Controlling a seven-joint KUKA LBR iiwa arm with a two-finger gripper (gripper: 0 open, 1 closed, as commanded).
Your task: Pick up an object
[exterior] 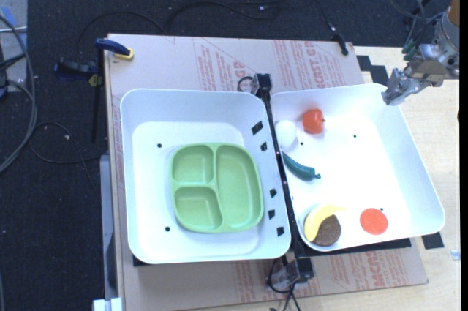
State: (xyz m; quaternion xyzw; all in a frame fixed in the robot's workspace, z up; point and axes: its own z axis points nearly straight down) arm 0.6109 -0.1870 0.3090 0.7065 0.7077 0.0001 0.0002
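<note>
gripper (398, 91), finger state impossible to tell, is hovering above the right bin's (409, 148) far corner, grasping nothing yet.

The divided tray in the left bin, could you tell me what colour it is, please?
Light green; the tray shows best in the camera view.

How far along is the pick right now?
Nothing looks picked yet. The gripper sits above the right bin's far right corner, with nothing visible between its fingers. The red ball, teal piece and orange disc lie in the bin. Descent, grasp and lift remain.
</note>
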